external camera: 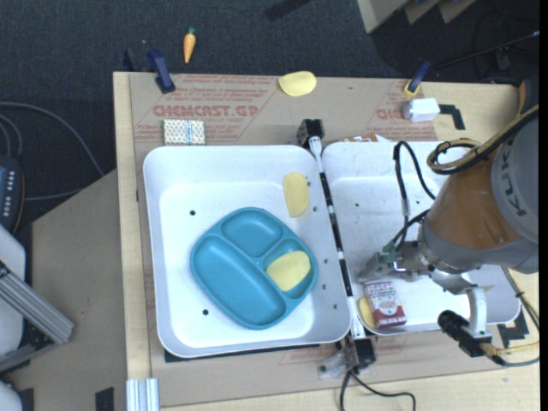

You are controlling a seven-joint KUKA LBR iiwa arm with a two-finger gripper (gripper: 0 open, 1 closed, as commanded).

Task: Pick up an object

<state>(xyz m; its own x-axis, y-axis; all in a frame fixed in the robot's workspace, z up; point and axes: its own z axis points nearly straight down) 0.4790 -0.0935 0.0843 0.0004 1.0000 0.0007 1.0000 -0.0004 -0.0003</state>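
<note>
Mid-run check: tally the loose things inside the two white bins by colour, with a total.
Blue: 1, the divided plate
Yellow: 2, the piece on the plate and the piece by the left bin's back wall
Red and white: 1, the small packet in the right bin
Total: 4

A cardboard-covered bench [223, 101] with red print carries two white bins. On its far edge, at twelve o'clock, lies a yellow lemon-shaped piece [297, 83]. Toward eleven o'clock sit a blue clamp [159, 69] and a small patterned packet [184, 131]. A toy carrot [189, 45] lies on the dark carpet [86, 24] beyond. At one o'clock, a white block [423, 108] rests beside another blue clamp [417, 77].
</note>
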